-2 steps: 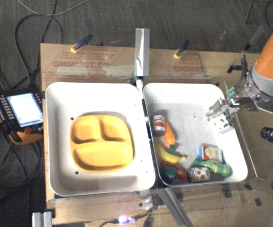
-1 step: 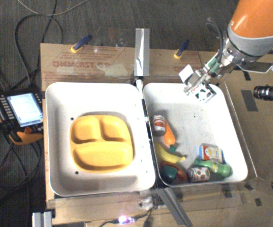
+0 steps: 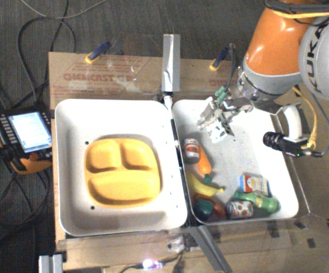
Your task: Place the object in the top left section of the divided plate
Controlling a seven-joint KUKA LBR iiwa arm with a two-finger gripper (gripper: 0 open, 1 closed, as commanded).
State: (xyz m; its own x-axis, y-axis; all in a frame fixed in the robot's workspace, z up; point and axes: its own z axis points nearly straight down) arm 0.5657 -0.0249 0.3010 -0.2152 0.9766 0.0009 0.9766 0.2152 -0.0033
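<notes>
While the gripper (image 3: 216,121) hangs over the right bin (image 3: 290,206) at its 11 o'clock corner, finger state can't be told, toys incl. carrot (image 3: 204,165) and banana (image 3: 203,187) sit at 6 o'clock there, yellow divided plate (image 3: 122,171) centre of left bin (image 3: 68,169).

From my remote seat this reads as a robotics lab, not a home. I see a KUKA arm (image 3: 292,36) with an orange band reaching over two white bins (image 3: 68,152) set on a cardboard sheet (image 3: 113,75) held by clamps (image 3: 97,52). A teach pendant (image 3: 23,132) with a lit screen lies on grey carpet (image 3: 16,50), with loose cables (image 3: 39,21) trailing around. The bins hold toy food (image 3: 204,166) and a yellow divided plate (image 3: 122,171).
</notes>
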